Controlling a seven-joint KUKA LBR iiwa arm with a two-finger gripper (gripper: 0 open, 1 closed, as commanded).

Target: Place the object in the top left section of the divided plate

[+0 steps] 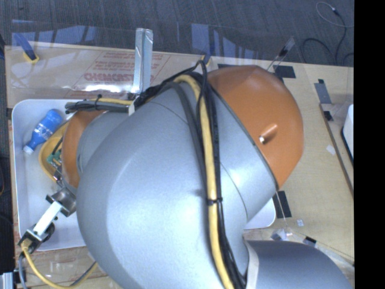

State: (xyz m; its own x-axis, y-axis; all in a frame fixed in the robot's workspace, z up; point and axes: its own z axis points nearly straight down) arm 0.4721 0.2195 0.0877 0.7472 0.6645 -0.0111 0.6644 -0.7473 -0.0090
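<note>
We see the arm (180, 185) bent low over the left bin (24, 185), likely reaching for an object, though we cannot tell what its gripper holds; the bottle (43, 128), perhaps that object, lies in the bin's far left corner.

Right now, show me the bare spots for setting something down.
Bare white floor runs along the left wall of the left bin, below the blue bottle. The arm crowds that bin's right side and hides the rest.

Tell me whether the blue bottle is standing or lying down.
Lying down. The bottle rests on its side on the floor of the left bin, with its white cap pointing toward the lower left.
</note>
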